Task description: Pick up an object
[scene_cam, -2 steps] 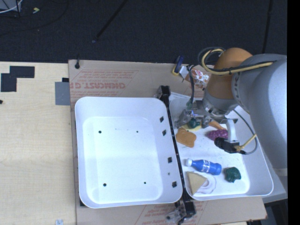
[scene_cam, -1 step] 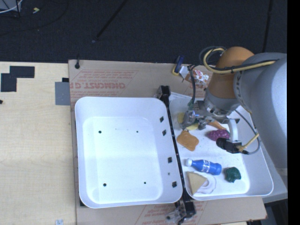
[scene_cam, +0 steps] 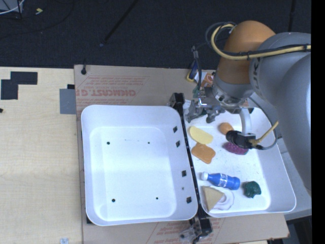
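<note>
Nearest the front edge of the right bin lies a tan wedge with a white piece touching its right side. Just behind them is a blue bottle on its side, white cap pointing toward the left bin, and a dark green lump sits to its right. The bottle carries a pale label, but its print is too small for me to read. Further back, near the wall between the bins, an orange-brown block touches a yellow oval piece behind it. A purple object lies toward the middle of the bin, with a small orange object just behind it. My gripper hangs over the back left corner of this bin, just behind the yellow oval piece and to the left of the small orange object. I hold none of these things, and whether my gripper is open or closed I cannot tell. My arm reaches in from the right and bends down over the far rim, with the orange band sitting above the wrist. Behind the bins, the cardboard sheet bears red print that runs upside down, and I cannot read it with any certainty.
</note>
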Action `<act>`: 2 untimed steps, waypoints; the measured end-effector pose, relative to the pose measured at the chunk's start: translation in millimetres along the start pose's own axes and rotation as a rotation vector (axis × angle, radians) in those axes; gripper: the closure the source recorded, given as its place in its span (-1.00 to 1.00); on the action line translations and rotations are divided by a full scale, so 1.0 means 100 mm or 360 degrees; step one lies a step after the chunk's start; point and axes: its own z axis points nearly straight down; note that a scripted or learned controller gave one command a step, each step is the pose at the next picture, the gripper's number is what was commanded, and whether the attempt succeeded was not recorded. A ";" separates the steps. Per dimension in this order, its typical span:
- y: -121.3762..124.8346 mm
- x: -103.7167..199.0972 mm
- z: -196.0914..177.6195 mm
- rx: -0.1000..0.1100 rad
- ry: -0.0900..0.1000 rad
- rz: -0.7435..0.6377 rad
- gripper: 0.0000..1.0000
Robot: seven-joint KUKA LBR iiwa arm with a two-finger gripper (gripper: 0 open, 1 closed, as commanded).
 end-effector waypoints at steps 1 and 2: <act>0.00 0.75 -0.40 0.0009 0.0001 -0.0003 1.00; -0.56 0.62 -0.17 0.0028 -0.0005 0.0013 1.00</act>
